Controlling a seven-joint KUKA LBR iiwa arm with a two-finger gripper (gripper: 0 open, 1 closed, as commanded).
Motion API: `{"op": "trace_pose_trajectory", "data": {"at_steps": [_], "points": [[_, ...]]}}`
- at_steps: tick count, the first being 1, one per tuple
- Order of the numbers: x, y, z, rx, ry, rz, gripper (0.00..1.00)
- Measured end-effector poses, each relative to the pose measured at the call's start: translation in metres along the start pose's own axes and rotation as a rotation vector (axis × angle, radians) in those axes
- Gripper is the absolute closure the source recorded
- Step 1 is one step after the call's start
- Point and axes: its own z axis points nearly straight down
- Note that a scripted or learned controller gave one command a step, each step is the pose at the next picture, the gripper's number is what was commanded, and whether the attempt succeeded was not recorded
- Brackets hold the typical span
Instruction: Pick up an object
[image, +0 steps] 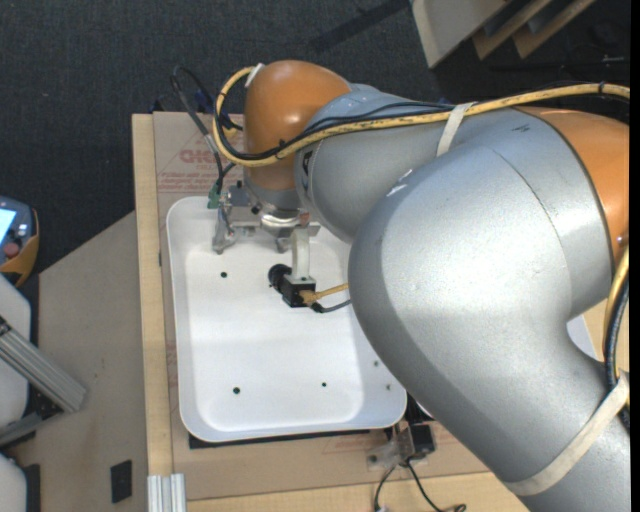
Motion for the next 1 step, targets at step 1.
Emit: {"op": "trace_pose_trajectory", "data": {"at_steps": [1], "points": [[0.0006,0.0051,-0.1749,-0.024,0.003,0.007,0.00]]}}
